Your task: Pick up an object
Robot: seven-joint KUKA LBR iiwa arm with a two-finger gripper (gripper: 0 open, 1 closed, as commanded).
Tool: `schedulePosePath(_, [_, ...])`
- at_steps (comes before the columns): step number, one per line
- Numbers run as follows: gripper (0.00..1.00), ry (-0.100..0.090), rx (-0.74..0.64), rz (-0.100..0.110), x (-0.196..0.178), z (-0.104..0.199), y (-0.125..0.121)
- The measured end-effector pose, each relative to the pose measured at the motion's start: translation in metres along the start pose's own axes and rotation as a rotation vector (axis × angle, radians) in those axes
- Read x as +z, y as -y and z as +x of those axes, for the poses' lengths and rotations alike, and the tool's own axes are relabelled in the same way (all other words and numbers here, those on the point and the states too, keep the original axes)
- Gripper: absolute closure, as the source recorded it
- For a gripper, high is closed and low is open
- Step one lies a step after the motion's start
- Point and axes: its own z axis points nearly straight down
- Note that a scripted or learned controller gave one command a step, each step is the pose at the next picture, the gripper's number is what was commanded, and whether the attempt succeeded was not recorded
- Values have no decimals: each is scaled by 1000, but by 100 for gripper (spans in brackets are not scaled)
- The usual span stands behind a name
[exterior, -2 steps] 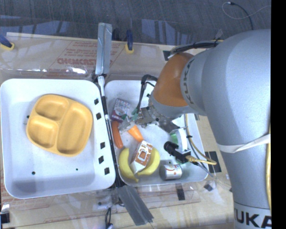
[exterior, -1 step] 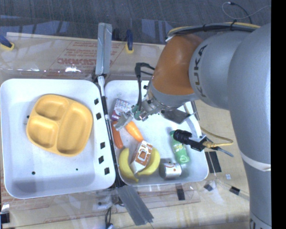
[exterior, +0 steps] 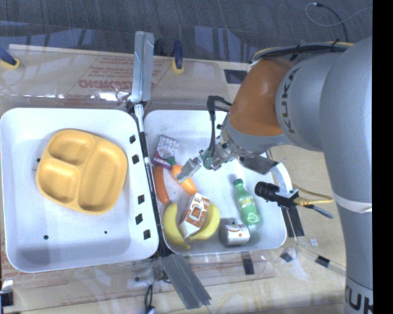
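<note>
My gripper [exterior: 192, 167] hangs over the middle of the right bin [exterior: 203, 122], just above a small orange piece [exterior: 187, 183] and beside a long orange carrot-like item [exterior: 161, 185]. A small printed packet [exterior: 167, 148] lies up and left of it. Near the bin's front lie a yellow banana [exterior: 175, 231] with an orange-and-white carton [exterior: 198, 213] resting on it, a green bottle [exterior: 246, 202] and a silver can [exterior: 236, 234]. Nothing visibly hangs from the gripper.
The left bin [exterior: 19, 241] holds a yellow divided plate [exterior: 82, 170]. A raised divider [exterior: 143, 169] separates the two bins. The grey arm with its orange band [exterior: 259, 103] covers the right bin's back right corner.
</note>
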Motion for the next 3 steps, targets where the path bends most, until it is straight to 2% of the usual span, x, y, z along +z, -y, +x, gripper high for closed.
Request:
schedulePosePath(1, [0, 0, -228, -1, 64, -30, -9])
schedulePosePath(2, [100, -1, -233, 0, 55, -30, -9])
schedulePosePath(3, [100, 2, -148, -3, -37, 8, -44])
